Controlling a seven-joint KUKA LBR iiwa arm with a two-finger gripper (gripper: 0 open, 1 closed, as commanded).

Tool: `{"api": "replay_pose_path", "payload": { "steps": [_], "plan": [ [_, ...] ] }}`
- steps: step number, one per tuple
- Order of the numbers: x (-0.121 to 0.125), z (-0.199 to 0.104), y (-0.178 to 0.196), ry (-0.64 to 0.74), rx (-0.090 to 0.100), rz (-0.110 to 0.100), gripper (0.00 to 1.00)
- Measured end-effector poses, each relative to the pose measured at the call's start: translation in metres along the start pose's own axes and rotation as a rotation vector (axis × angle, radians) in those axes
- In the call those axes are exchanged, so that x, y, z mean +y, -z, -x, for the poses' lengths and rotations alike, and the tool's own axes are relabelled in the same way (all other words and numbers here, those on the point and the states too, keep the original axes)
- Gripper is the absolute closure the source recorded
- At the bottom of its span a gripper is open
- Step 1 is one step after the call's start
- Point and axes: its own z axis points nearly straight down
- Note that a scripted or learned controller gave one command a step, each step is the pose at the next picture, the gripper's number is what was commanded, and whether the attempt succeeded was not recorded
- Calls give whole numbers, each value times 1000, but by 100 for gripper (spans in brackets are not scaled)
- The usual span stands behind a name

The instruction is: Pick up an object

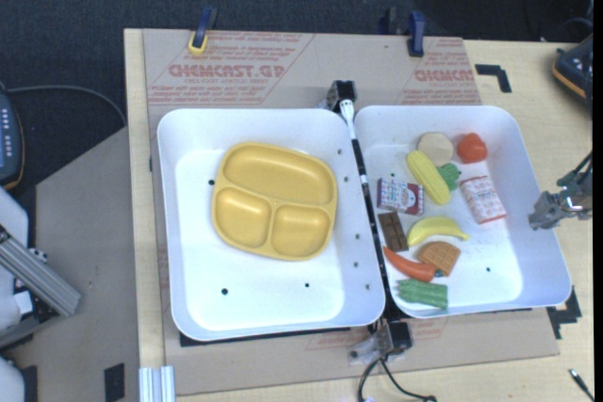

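Dark carpet surrounds the pale wooden counter (528,71), which carries two shallow white bins side by side on a printed cardboard sheet (283,71). Toy food lies clustered in the right bin (528,278): a corn cob (428,177) slants at the middle, with a round tan piece (435,146) just above it and a red tomato (471,147) to that piece's right. A small green piece (448,173) touches the cob's right side, and a white and red packet (482,200) lies beside it toward the bin's right wall. Left of the cob sits a red and white carton (399,195), and below that a brown bar (392,230). A banana (436,229) curves near the bar, above a waffle-like brown slice (439,256); a carrot (409,265) and a green pod (421,294) lie closest to the near rim. The claw (556,207) hangs at the right bin's right rim, well apart from the food, with nothing visible in its grip; how far it is spread cannot be made out. The left bin (188,202) holds a yellow divided plate (274,200) with three compartments.
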Motion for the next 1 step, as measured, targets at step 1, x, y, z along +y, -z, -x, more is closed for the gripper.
{"api": "replay_pose_path", "payload": {
  "steps": [1],
  "plan": [
    [19,-55,9,6,3,0,100]
  ]
}}
